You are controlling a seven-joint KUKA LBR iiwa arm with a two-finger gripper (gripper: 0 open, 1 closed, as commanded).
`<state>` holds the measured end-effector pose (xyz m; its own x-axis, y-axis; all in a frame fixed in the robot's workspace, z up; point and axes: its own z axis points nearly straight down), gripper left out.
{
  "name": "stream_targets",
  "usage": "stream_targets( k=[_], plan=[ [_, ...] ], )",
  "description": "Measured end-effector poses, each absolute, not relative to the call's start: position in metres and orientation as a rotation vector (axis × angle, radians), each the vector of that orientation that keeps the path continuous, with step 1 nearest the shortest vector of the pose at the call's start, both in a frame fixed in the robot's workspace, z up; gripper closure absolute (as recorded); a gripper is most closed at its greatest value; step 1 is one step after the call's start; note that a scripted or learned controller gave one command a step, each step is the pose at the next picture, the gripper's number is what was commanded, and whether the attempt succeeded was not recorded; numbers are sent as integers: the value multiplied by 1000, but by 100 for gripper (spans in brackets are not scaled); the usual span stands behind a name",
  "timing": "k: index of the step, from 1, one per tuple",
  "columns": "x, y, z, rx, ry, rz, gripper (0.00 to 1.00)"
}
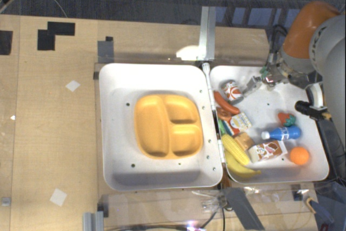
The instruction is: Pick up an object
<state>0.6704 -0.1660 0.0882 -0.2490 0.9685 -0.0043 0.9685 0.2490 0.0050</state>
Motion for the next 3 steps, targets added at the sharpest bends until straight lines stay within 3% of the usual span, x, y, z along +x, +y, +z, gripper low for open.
stream_targets(
  k=[1, 2, 3],
  plan=[
    [665, -134, 87, 1554, 2729, -27, 0],
    [672, -128, 103, 1534, 2719, -2, 100],
    [671, -157, 113, 1576, 2706, 5, 100]
  ],
)
